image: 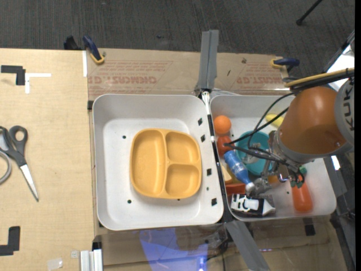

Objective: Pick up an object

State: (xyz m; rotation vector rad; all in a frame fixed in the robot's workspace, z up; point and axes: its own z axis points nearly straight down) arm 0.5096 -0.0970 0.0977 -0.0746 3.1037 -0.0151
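Orange-banded arm (313, 123) hangs low over the cluttered right bin (324, 205); I cannot tell the gripper's (265, 180) state, and nothing looks lifted, so the pick remains undone

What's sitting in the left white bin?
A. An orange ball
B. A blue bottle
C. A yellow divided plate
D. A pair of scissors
C: the yellow divided plate, with three compartments, lies in the middle of the left bin; the scissors lie outside on the bench.
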